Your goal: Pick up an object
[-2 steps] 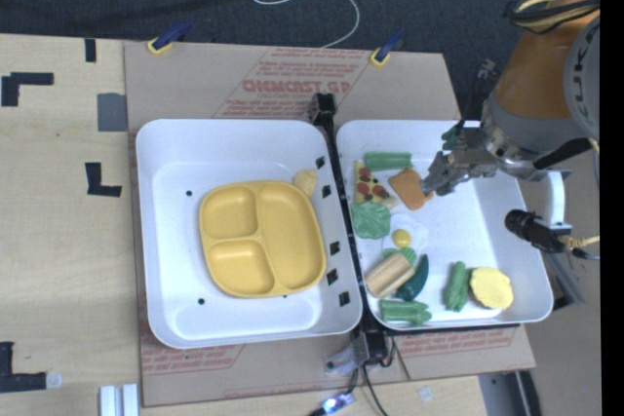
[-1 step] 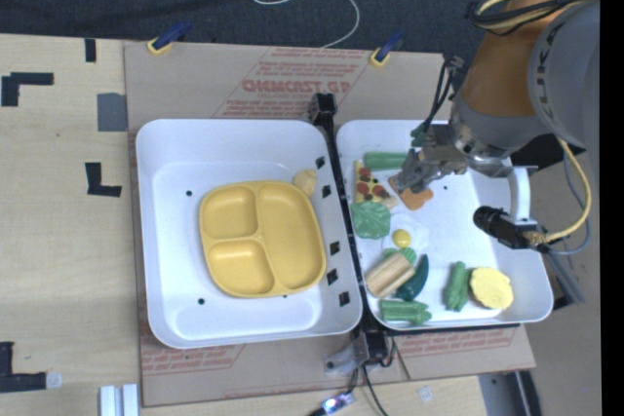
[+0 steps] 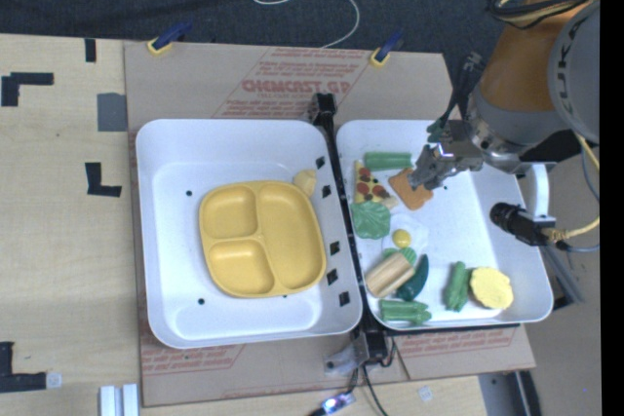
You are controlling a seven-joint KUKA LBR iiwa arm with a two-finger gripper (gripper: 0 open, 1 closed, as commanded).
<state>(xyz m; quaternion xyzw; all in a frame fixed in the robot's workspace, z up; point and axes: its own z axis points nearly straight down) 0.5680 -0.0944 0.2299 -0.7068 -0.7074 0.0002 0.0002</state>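
Dark carpet lies behind the desk [image 3: 58,209], where a cardboard sheet [image 3: 283,83] carries two white bins. Left bin [image 3: 161,239] holds a yellow sectioned plate [image 3: 261,237]. Right bin [image 3: 522,292] holds toy food: a green bean [image 3: 387,159], a pizza slice [image 3: 369,184], a green leafy piece [image 3: 371,219], a bread roll [image 3: 386,274], a yellow slice [image 3: 490,287] and a brown wedge [image 3: 409,189]. Over that bin's upper part the tool [image 3: 429,172] hangs right at the brown wedge; how far it is open, or whether it grips the wedge, cannot be made out.
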